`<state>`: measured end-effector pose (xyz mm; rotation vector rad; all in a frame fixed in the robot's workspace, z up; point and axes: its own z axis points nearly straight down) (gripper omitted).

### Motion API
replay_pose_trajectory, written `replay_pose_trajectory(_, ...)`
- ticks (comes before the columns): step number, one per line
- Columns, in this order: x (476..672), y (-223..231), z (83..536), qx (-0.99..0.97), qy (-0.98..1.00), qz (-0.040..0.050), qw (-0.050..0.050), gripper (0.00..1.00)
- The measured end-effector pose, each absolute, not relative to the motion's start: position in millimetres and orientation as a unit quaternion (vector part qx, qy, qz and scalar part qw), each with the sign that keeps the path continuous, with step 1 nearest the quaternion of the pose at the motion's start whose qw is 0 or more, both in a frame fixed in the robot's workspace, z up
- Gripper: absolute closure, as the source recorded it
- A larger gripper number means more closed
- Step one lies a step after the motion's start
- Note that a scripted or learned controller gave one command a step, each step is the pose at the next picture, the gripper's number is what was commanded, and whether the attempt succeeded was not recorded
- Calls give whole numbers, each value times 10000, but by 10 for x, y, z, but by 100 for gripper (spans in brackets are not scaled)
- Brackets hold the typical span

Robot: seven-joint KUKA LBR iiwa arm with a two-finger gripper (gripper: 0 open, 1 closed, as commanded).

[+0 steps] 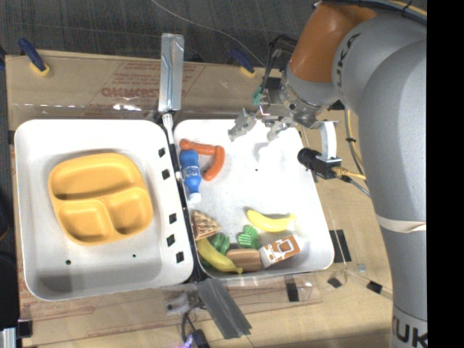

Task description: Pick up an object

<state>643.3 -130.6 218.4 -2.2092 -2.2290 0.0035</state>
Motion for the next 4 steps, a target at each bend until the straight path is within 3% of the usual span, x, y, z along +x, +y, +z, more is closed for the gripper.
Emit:
replay_pose_trajectory(1,6467,-932,1093,-7641,-6451,2,-26,0)
replay_pose_trajectory(2,6534,-1065,927,-7881,-6156,5,-2,0)
replay_pose_trajectory(3,6542,-1046,1034,-7861,-6181,1,3,100)
replay_pose_trajectory(4,6589,-458,1968,-7974,-6034,-33,-10,100)
